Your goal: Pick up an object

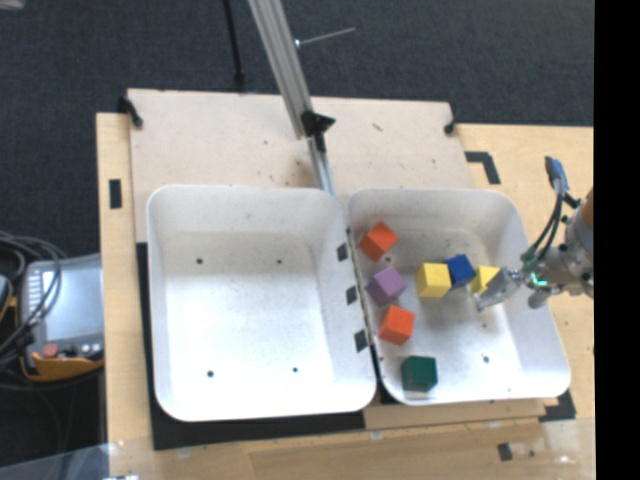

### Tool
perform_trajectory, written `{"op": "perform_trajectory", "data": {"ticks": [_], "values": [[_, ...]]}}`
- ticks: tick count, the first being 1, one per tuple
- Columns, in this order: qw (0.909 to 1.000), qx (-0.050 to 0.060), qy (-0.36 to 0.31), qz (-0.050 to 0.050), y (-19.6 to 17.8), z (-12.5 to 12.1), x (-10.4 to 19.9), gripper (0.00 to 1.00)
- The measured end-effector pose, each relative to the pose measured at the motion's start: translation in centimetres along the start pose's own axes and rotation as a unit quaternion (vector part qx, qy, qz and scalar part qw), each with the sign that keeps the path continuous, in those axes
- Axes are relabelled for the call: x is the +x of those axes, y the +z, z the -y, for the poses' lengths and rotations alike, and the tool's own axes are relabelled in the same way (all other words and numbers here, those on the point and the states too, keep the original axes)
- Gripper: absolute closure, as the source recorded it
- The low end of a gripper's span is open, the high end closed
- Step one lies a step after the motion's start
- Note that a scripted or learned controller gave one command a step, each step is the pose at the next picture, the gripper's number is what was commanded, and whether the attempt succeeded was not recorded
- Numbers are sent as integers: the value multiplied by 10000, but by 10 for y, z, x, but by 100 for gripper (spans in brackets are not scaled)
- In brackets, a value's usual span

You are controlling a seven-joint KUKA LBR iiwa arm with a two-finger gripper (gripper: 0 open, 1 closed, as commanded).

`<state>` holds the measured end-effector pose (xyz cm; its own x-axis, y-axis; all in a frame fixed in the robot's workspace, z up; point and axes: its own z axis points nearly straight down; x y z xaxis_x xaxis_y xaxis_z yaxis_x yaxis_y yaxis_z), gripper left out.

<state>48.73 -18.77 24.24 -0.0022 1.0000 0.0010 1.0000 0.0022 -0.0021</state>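
1. Blocks lie loose in the right bin (500, 208), at the frame's right centre: two orange cubes (379, 239) and (397, 323), a purple cube (386, 284), a yellow cube (433, 279) touching a blue cube (460, 268), a second yellow block (487, 276) and a dark green cube (419, 373).
2. Left bin (160, 268) sits side by side with it on the table (110, 168).
3. End effector (497, 290) reaches over the right bin's right wall, tip just beside the second yellow block; likely that block is the target, being nearest.
4. Whether its fingers are apart or together I cannot tell; nothing visibly sits between them.
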Motion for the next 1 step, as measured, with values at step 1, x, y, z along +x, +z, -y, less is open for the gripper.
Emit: {"op": "perform_trajectory", "data": {"ticks": [1], "values": [[10000, -22, 7, 7, -2, -1, 0, 0]]}}
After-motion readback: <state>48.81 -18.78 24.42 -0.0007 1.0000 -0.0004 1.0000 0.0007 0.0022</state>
